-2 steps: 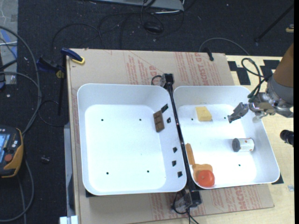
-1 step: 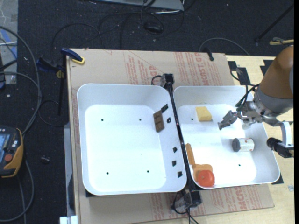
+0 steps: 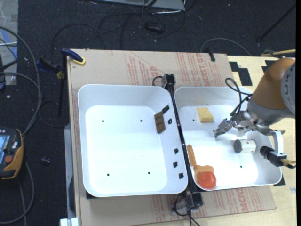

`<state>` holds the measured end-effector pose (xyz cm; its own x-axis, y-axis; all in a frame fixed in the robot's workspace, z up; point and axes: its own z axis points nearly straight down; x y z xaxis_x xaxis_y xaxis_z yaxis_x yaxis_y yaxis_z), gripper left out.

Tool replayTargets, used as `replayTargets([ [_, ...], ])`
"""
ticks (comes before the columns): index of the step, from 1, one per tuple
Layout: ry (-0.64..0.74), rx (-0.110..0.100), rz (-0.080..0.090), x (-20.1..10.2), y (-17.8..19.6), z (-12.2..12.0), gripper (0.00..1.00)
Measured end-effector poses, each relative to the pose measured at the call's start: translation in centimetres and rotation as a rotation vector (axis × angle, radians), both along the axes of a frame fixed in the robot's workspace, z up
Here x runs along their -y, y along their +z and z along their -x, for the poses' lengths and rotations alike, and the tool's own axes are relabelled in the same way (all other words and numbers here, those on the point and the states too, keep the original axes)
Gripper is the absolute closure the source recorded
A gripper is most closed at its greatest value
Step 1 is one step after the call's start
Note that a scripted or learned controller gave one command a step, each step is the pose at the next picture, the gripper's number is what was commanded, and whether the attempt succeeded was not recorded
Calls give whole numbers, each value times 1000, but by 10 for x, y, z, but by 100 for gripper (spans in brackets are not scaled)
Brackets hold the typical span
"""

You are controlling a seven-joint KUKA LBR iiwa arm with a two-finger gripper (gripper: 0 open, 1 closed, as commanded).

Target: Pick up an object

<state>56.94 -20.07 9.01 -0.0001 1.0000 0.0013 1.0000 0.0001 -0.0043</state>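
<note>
Cardboard covers the counter (image 3: 122, 62) under two white bins, and my jaws (image 3: 221, 131) hang low inside the right bin (image 3: 263, 175), released and gripping nothing, presumably lowered for a grab. The yellow block (image 3: 204, 114) lies just up-left of them, the white cylinder (image 3: 245, 146) just down-right, apart from both fingers.

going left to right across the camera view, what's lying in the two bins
brown block in the left bin → orange-handled tool with a red head → yellow sponge piece → gripper → small grey and white cylinder in the right bin
</note>
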Motion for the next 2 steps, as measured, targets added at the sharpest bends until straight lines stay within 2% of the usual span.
replayTargets([
  [1, 0, 5, 1, 0, 13, -2, 100],
  [2, 0, 9, 3, -1, 75, -3, 100],
])
